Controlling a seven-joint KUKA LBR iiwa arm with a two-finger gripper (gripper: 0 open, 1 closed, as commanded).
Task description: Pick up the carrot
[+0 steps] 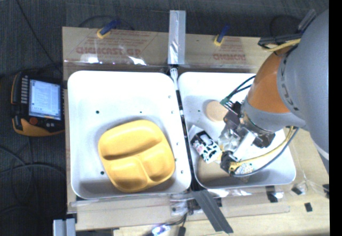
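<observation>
My gripper (228,141) is low over the middle of the right bin (278,176), hanging from the grey arm with its orange band (267,93). A round tan thing (215,111) lies just up and to the left of the gripper, partly covered by the wrist. A small black-and-white patterned thing (205,146) lies on the bin floor right beside the gripper on its left. I cannot see anything orange and carrot-shaped; the arm hides much of the right bin.
The left bin (85,96) holds a yellow divided tray (137,153) at its front middle. A ridge (181,122) separates the two bins. A handheld pendant (37,102) lies off the bench to the left.
</observation>
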